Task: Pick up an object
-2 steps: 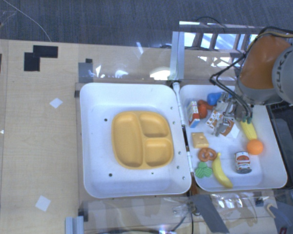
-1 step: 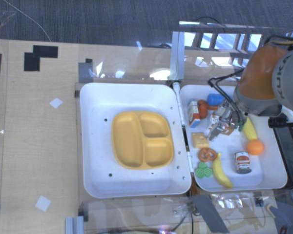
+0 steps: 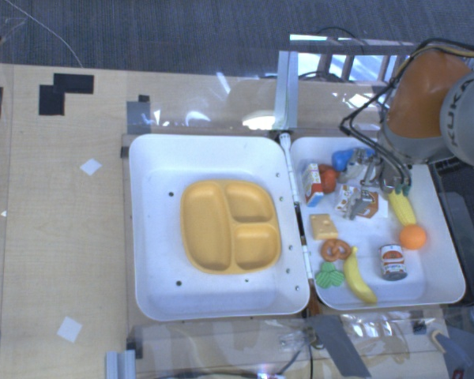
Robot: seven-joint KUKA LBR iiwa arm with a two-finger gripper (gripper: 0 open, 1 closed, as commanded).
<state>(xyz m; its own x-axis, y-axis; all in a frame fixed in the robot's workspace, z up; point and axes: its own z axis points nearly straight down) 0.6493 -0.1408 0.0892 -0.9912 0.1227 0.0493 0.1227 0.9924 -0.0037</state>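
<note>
Pale wood bench (image 3: pixel 55 235); glossy yellow three-compartment tray (image 3: pixel 230 226) in smooth white bin (image 3: pixel 154 290).

**Arm over the crowded right bin**

The end effector (image 3: pixel 369 178) is hanging low in the right bin (image 3: pixel 446 271), among the small items at its far side. Below it, a cracker (image 3: pixel 324 227), a pretzel (image 3: pixel 335 249), a green toy piece (image 3: pixel 328 275), a banana (image 3: pixel 359 275), a small can (image 3: pixel 392 261) and an orange (image 3: pixel 412 236) are lying scattered. A yellow divided tray (image 3: pixel 230 226) is sitting in the left bin (image 3: pixel 154 212). Both bins are resting on the table (image 3: pixel 55 235).
</note>
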